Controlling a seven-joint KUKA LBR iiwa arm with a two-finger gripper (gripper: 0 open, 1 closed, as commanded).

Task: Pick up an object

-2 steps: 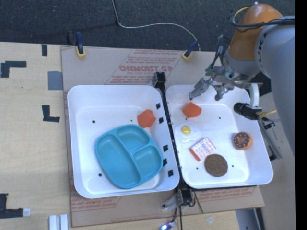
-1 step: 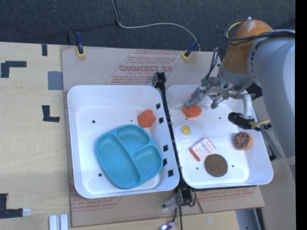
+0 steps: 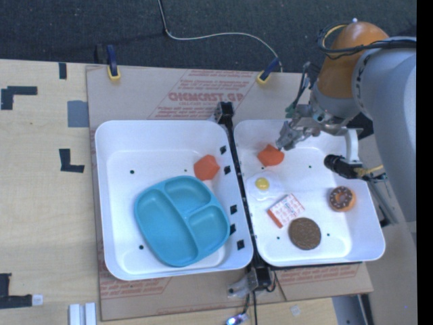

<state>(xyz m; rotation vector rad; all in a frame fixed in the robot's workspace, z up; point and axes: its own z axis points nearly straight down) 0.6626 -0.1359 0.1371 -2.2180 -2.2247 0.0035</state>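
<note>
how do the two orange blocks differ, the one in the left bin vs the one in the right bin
The orange block in the left bin lies next to the blue divided tray, with the gripper far away. The orange block in the right bin sits in open bin floor, with the gripper right at its upper-right edge. The left one looks squarer, the right one more rounded. Both are similar in colour and size, near the divider between bins.

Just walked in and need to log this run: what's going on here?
The arm's end effector is low in the right bin, right beside an orange block. A grasp isn't clear. That bin also holds a yellow piece, a packet, a cookie and a donut. The left bin holds a blue tray and another orange block.
</note>
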